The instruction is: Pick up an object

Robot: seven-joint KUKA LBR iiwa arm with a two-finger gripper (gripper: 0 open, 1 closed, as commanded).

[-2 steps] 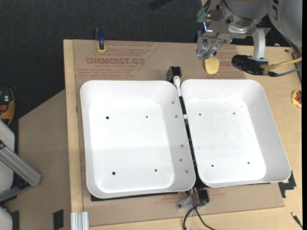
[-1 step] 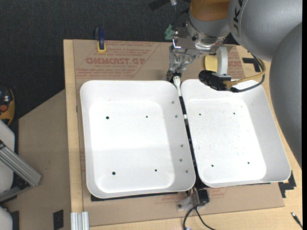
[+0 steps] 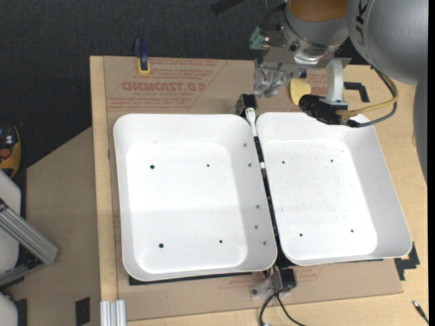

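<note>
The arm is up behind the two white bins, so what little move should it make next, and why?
Probably hold off lowering and first look for a target. The arm hangs behind the bins' back edge, with its tool above the cardboard there, and I see no loose item in the left bin or the right bin.

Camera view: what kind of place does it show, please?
Probably a robotics lab bench: a grey arm reaching over two shallow white bins on a brown board, with loose cables.

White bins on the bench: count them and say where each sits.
2. The left bin and the right bin sit side by side, meeting along the black strip at the middle.
</note>
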